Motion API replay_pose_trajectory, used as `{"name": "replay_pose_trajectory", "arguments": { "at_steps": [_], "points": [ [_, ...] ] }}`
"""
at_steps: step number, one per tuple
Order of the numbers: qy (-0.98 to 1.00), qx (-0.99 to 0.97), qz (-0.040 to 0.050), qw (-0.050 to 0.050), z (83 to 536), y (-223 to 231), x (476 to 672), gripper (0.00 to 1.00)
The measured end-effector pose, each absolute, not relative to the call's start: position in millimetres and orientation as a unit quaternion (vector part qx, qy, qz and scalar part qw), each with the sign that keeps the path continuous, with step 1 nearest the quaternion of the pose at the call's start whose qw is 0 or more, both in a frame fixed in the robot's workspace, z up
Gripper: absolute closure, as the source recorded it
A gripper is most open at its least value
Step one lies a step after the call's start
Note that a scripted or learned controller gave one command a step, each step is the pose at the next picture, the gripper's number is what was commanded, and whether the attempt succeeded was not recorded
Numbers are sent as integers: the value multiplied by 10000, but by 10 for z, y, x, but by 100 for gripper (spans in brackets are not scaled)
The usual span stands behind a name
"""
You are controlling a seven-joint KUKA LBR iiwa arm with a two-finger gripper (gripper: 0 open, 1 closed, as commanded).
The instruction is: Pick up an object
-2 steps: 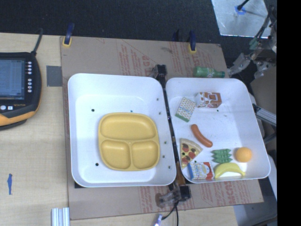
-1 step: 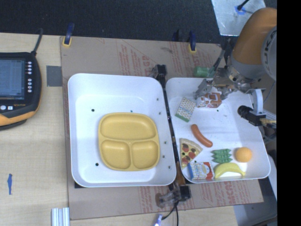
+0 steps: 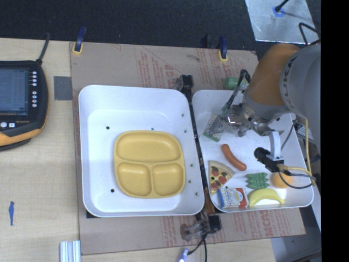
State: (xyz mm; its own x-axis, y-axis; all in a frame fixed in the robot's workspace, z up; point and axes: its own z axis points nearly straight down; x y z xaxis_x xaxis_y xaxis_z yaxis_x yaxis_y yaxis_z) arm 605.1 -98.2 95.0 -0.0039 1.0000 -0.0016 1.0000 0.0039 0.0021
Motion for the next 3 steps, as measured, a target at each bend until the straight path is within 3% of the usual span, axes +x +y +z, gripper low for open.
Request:
{"name": "replay_pose_trajectory", "arguments": {
  "at_steps": [1,2,3],
  "points": [
    [7086,7056,-17,-13,913,-925,5612,0],
    [7095,7047,-27,-15,1015,-936,5612,100],
    [7088,7054,-2,-7,1925,-365,5780,100]
  ]
}}
